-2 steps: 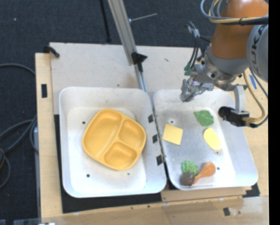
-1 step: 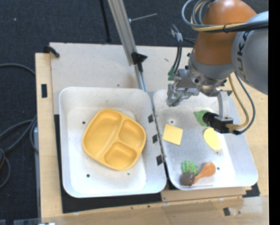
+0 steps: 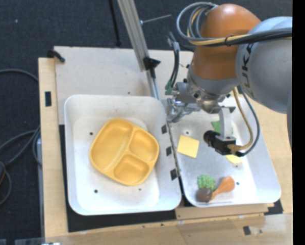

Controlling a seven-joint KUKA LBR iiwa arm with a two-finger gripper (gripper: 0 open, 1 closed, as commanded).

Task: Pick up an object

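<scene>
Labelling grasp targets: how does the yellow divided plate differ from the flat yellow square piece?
The yellow divided plastic plate is far larger than the flat yellow square piece. The plate has three moulded compartments and rounded corners; the square is plain with sharper corners. The plate lies in the left white bin, the square in the right white bin. Both are yellow and lie flat.

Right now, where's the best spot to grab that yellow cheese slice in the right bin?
Probably by two opposite edges of the yellow cheese slice, coming straight down from above. It lies flat on the bin floor, turned like a diamond, with bare space on all sides for fingers.
</scene>
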